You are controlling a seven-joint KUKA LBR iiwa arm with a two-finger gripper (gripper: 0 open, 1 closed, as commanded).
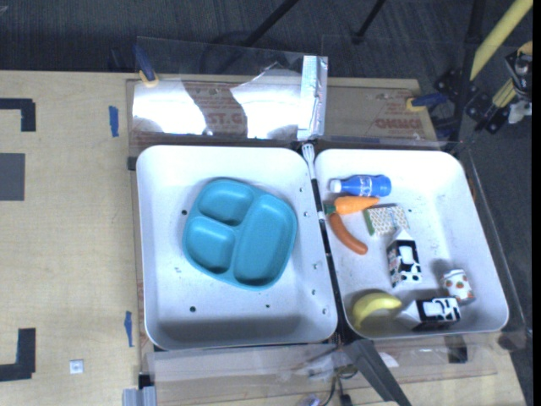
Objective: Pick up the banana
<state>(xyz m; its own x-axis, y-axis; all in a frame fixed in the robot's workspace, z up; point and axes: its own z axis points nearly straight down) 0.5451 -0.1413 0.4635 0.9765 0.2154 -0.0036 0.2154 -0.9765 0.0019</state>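
Note:
The banana (376,309) is a yellow, curled shape lying in the front left corner of the right bin (482,218). It rests close to the bin's front wall. A small black-and-white carton (439,309) lies just to its right, almost touching it.
Further back in the right bin lie a blue bottle (362,185), two orange carrots (348,232), a patterned packet (386,219), a cow-print carton (405,263) and a small white and orange item (456,285). The left bin (161,193) holds a blue divided plate (241,231).

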